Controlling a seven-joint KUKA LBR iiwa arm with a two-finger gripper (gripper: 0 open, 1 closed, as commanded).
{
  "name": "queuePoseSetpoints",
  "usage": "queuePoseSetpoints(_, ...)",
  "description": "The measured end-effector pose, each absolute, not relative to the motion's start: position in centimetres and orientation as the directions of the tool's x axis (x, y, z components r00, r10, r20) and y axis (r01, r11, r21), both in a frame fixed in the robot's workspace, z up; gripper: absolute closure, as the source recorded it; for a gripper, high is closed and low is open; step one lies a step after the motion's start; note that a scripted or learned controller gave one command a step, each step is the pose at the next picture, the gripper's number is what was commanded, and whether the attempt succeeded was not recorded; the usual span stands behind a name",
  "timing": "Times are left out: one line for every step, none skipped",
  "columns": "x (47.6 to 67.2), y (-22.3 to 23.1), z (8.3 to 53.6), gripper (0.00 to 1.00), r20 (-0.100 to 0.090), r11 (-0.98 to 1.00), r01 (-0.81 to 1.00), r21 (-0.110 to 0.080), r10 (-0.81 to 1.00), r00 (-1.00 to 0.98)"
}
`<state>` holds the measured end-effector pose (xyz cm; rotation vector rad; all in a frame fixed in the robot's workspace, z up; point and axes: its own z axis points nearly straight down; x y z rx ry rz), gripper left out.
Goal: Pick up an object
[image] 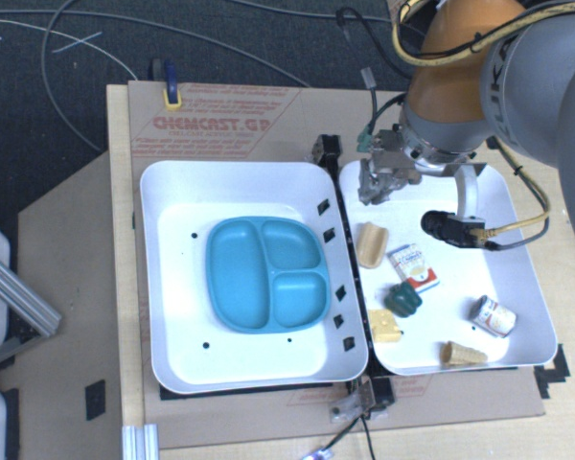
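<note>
A pale tan block [371, 245] lies in the right-hand white bin [527, 257], close to that bin's left wall and toward its far half. Its long axis runs roughly from far to near, tilted a little. This is the object nearest the hand [376, 188], which hangs almost directly beyond it, toward the far edge of the bin, with a clear gap between the two. By my judgement, a short move toward the near side and downward would bring the hand over the block.

Whether the hand is spread or closed cannot be told from this slanted view, and nothing is seen gripped in it.

Farther toward the near side lie a small red and white packet [413, 264], a dark green object [402, 300], a yellow wedge [384, 327], a small can [494, 315] and another tan piece [463, 354].

The left bin [172, 257] holds a blue divided plate [267, 273]. Both bins rest on the worktop [96, 286].
</note>
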<state>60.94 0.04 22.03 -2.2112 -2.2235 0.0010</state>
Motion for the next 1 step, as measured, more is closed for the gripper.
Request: queuePoseSetpoints(59.22,5.88,21.55,1.00,0.003,0.006,1.000,-0.005,1.000,-0.006)
